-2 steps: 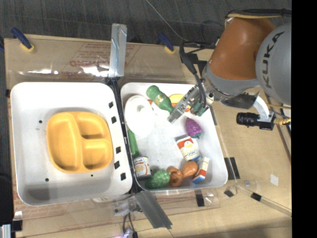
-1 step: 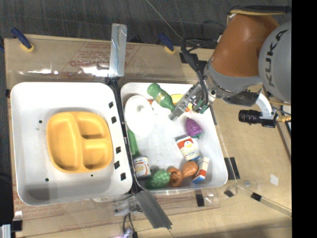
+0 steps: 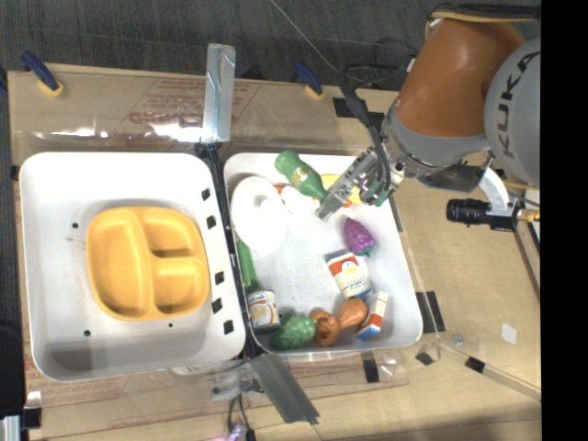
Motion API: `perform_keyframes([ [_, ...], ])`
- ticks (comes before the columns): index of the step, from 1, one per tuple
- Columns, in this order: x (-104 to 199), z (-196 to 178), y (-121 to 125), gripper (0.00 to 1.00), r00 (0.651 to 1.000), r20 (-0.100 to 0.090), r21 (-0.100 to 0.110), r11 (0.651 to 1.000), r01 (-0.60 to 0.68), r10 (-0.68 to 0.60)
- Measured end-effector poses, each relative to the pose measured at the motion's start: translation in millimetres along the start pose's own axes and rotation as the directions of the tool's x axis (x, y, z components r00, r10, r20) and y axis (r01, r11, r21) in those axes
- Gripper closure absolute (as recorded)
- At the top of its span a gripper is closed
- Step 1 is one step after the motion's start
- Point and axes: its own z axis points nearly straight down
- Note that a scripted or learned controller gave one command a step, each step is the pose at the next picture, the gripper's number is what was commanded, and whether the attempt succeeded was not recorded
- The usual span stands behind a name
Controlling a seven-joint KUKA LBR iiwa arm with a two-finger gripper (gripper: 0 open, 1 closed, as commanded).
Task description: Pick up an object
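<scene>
Places were taken from the right bin [image 3: 410, 288]. Along its near wall a small can [image 3: 263, 308] with a label too small to be read, a green leafy vegetable toy [image 3: 296, 332], a brown rounded toy [image 3: 335, 320] and a small blue-and-white carton [image 3: 375, 316] were seen in a row, touching or nearly so. Just beyond them, toward the bin's middle, a red-and-white carton [image 3: 347, 274] lay tilted; its print could not be made out. A purple toy [image 3: 359, 236] was found beyond that, near the bin's right wall. A green stick-like item [image 3: 245, 263] lay against the bin's left wall, with a white round dish [image 3: 258, 213] beyond it. At the far wall a green bottle-shaped toy [image 3: 300, 174] lay over something yellow [image 3: 328, 182]. The gripper [image 3: 333, 200] hung over the bin's far right part, just beside the green bottle-shaped toy and above the purple toy; nothing was seen between its fingers, and whether they stood apart or together could not be told. Left of the bin, a yellow divided tray [image 3: 147, 261] lay in the left bin [image 3: 46, 246]. "KUKA" was read on the arm [image 3: 510, 90].
</scene>
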Motion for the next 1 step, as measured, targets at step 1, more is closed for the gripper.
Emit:
perform_keyframes([
  [1, -20.6, -17.7, 22.5, 1.00, 1.000, 0.001, -0.002, 1.000, 0.017, -0.017],
])
